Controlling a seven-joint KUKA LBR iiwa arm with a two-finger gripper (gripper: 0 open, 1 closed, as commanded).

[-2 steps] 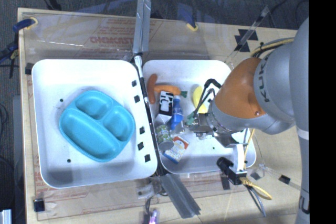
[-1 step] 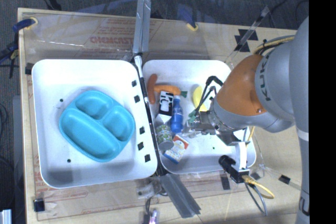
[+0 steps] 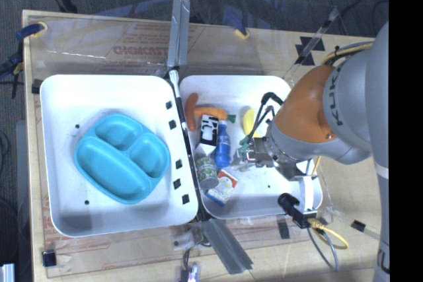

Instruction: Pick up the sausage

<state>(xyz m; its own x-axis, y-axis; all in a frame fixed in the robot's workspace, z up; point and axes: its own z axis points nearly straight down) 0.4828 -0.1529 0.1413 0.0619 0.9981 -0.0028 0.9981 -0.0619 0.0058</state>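
Camera view: arm (image 3: 317,112) hides much of right bin (image 3: 225,84).

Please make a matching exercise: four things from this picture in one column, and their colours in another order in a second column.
Things:
1. divided plate
2. bottle
3. sausage
4. band above the arm's wrist

Colours:
A. orange
B. reddish brown
C. light blue
D. dark blue

Pairs: 1-C, 2-D, 3-B, 4-A

Bench (image 3: 99,43) with two white bins (image 3: 53,142)
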